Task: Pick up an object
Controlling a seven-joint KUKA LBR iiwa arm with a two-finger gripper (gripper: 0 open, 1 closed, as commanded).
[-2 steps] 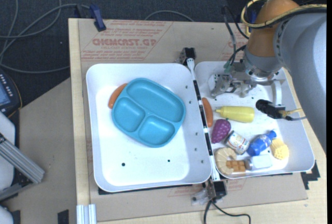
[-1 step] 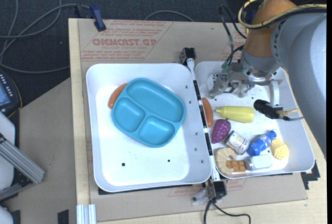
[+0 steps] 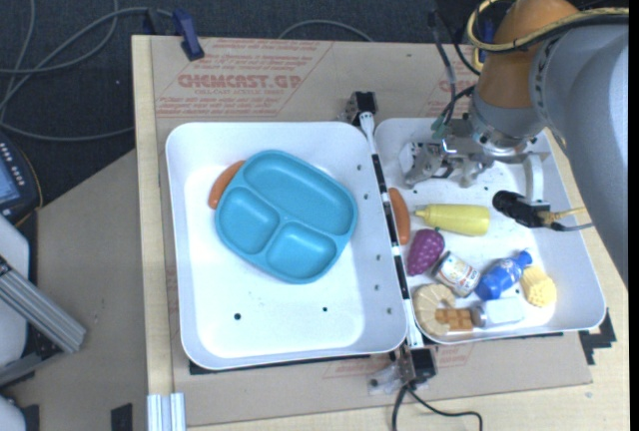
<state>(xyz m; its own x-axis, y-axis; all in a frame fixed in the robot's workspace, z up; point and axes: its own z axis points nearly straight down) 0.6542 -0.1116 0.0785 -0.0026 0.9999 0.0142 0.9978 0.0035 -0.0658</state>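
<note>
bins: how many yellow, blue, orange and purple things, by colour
yellow: 2, squeeze bottle, corn
blue: 2, plate, small bottle
orange: 2, piece under the plate, sausage
purple: 1, grapes
total: 7

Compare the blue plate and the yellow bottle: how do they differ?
The blue plate lies in the left bin, the yellow bottle in the right bin. The plate is much larger than the bottle. The plate is flat, with three compartments; the bottle is rounded and lies on its side. Each is of one plain colour.
</note>
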